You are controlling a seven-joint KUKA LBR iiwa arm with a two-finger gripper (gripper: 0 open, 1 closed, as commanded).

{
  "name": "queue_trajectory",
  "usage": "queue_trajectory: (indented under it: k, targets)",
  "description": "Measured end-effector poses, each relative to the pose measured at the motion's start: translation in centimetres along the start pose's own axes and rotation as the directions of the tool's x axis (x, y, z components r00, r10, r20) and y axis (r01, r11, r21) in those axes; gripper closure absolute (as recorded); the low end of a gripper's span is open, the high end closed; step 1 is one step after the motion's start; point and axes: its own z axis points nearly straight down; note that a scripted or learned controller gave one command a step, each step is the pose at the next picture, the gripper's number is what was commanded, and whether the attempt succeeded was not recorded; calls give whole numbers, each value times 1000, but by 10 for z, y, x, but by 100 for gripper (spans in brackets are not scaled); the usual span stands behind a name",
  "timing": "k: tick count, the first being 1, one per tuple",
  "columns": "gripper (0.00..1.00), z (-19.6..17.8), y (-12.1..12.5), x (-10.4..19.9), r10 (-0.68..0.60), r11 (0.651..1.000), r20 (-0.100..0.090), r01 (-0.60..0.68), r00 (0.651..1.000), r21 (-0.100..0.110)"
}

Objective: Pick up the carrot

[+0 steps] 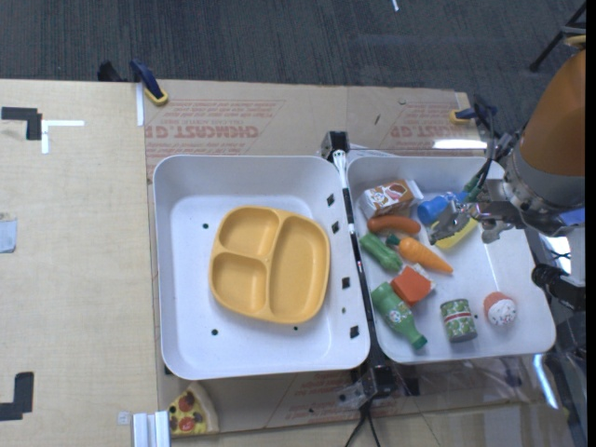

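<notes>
The carrot is orange with a small green top and lies at a slant in the middle of the right bin. My gripper hangs over the upper right part of that bin. It is above a yellow toy and a blue toy, a little up and to the right of the carrot. Nothing shows as held by it. The grey arm with its orange band comes in from the right edge.
Around the carrot lie a red sausage, a green vegetable, an orange-red block, a green bottle, a can, a white ball and a snack packet. The left bin holds a yellow divided plate.
</notes>
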Motion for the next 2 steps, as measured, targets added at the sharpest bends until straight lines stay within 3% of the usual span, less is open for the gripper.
queue_trajectory:
  k: [1,2]
  targets:
    - [0,82,40,-2,-13,1000,0,13,1000,1]
    - [0,151,32,0,13,1000,0,-13,1000,-13]
